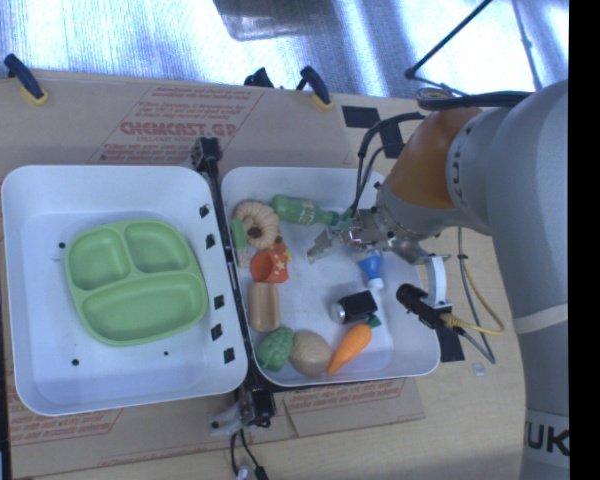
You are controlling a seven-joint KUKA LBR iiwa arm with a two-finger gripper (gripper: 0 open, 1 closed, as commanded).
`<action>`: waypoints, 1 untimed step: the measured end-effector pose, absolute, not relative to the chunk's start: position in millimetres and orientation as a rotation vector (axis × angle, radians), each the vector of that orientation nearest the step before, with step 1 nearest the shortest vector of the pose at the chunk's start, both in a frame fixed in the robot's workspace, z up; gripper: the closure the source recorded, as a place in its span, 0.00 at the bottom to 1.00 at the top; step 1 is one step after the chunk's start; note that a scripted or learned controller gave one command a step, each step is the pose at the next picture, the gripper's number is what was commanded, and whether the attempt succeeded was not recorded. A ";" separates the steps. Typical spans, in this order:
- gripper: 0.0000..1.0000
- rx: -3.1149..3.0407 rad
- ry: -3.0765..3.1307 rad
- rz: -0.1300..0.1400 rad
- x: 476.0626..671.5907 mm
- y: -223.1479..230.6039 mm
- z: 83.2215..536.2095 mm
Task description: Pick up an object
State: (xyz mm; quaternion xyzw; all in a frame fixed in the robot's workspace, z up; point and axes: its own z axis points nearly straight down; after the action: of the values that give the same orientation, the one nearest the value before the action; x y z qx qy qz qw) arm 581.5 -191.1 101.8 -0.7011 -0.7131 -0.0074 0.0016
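While the arm leans in from the right, the scene reads as follows.

Arm: grey with an orange band point(425, 168) above the wrist, bent over the right bin point(410, 353).
Gripper point(332, 240): low over the upper middle of the right bin, its metal fingers point(318, 248) spread a little apart and pointing left; nothing sits between them.
Green bottle point(302, 209): lying on its side near the bin's far wall, just above the fingertips (whether they touch cannot be told).
Blue-and-white tube point(371, 267): just below the wrist, beside the gripper body.
Black can point(357, 306): on its side, near the carrot.
Carrot point(351, 348): tilted at the bin's near edge, its green top by the can.
Potato point(310, 351): beside the carrot, touching the broccoli point(275, 348).
Bread roll point(263, 307): along the left wall, under the orange-red toy point(271, 264).
Doughnut point(257, 222): in the upper left corner of the right bin.
Left bin point(40, 368): holds a green divided plate point(135, 280) with three compartments.
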 end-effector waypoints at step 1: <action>0.00 -2.190 -2.257 -0.048 562.3 -194.7 100.4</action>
State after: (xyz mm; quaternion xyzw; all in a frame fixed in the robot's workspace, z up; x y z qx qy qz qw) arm 562.3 -194.7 100.4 -0.6963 -0.7176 -0.0153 -0.0019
